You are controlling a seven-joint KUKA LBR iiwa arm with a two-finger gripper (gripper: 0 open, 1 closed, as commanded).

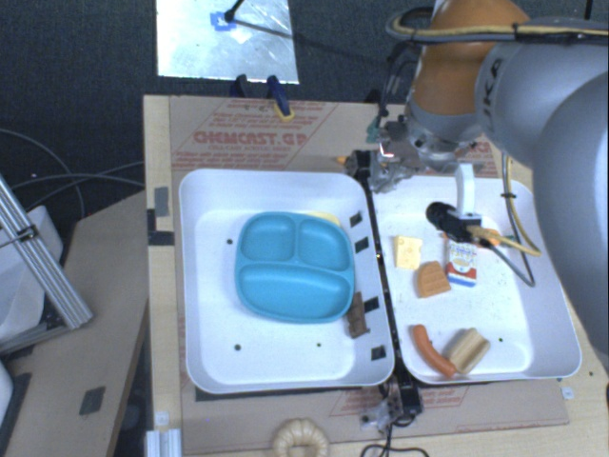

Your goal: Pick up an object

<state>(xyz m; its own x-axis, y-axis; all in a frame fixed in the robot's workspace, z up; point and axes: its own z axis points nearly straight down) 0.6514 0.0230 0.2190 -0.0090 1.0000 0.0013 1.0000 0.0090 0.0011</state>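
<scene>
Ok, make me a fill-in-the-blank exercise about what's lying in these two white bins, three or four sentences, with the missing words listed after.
1. The blue divided plate lies in the ____ bin.
2. The orange sausage lies in the right bin, just left of the ____ block.
3. The yellow cheese square sits just above the ____ cracker.
4. The small brown piece lies beside the plate's lower ____ corner.

Missing words: left; tan; brown; right

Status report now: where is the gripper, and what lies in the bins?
Gripper high at the right bin's far-left corner, nothing seen in it. Cheese, cracker, sausage lie untouched. Blue tray in left bin. Path clear.
</scene>
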